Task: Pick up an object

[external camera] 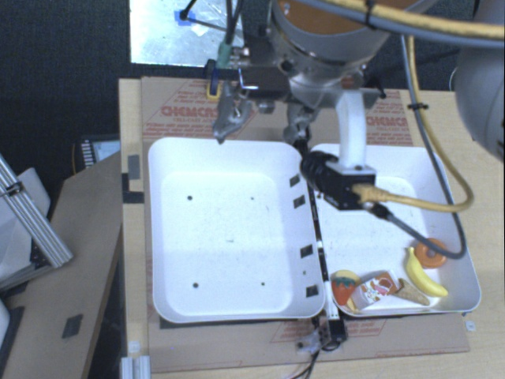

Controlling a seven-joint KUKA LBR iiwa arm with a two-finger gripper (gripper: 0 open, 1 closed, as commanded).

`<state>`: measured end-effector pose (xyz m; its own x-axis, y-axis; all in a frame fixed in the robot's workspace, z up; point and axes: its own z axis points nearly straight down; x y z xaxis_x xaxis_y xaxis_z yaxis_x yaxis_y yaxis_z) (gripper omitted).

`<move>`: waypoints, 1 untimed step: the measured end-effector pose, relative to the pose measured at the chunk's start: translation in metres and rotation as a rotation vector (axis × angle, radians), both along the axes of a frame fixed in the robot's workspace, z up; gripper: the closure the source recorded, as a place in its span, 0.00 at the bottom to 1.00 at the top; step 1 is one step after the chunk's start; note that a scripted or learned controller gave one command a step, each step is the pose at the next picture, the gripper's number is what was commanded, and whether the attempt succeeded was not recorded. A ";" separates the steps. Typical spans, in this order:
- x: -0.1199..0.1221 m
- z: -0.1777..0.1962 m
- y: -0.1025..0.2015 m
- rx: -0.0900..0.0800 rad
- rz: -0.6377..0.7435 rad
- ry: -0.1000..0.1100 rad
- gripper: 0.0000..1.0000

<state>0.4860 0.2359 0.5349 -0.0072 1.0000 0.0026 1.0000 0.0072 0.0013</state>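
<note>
Far below the hand [260,129], banana [424,274] in right bin [465,290].

You see two white bins side by side on the bench [130,212]: the left bin [225,227] and the right bin [465,287]. A printed cardboard sheet [177,109] lies under them.

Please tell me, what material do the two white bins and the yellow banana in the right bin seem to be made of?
The left bin and right bin look like smooth moulded plastic with a dull sheen: rounded corners, thin raised rims. The banana seems a plastic toy: its yellow is very even and slightly shiny, though the picture is too coarse to be sure.
</note>
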 end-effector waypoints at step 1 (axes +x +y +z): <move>0.001 0.012 -0.001 0.001 0.000 -0.003 1.00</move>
